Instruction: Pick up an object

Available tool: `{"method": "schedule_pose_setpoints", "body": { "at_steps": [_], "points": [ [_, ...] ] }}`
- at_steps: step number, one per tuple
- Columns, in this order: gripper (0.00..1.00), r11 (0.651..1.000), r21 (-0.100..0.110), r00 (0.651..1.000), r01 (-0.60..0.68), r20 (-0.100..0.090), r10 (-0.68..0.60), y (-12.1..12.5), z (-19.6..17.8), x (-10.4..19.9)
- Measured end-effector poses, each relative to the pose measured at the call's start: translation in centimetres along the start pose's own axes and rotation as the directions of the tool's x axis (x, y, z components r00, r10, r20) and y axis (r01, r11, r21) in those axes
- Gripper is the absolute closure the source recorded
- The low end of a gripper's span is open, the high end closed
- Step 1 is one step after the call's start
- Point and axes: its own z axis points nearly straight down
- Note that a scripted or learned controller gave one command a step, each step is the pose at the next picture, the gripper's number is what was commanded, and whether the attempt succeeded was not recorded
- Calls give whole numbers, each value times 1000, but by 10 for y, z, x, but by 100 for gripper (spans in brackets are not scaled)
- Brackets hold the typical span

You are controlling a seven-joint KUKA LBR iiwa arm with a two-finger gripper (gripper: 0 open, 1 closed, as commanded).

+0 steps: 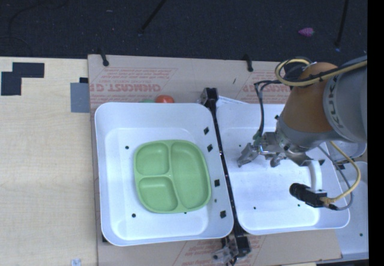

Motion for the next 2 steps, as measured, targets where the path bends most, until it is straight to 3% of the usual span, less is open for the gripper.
{"method": "schedule_pose_setpoints", "body": {
  "at_steps": [1,2],
  "points": [
    [0,1000,-5,1000,0,1,0,0,39,1],
    [100,1000,-6,1000,-6,1,6,0,26,-1]
  ]
}}
